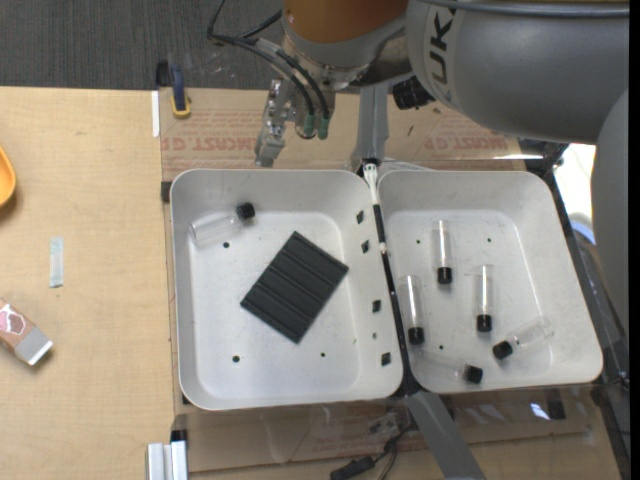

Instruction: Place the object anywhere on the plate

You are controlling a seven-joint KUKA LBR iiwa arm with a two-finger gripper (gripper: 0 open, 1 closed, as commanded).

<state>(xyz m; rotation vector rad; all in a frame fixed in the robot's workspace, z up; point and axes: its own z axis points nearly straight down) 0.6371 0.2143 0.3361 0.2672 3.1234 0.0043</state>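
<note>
Tool (pixel 272 148) hangs above the worktop (pixel 80 168), just beyond the far rim of the left bin (pixel 185 268); whether it is open and whether it holds anything cannot be told. A clear tube with a black cap (pixel 222 223) lies in the left bin, just below and left of the tool. The black ribbed plate (pixel 295 286) lies further below it. Five more tubes (pixel 441 253) lie in the right bin (pixel 560 268), well right of the tool.

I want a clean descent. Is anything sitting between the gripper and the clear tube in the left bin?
Nothing visible does. The gripper hangs above the left bin's far rim; the clear tube lies just inside, apart from the black plate.
</note>
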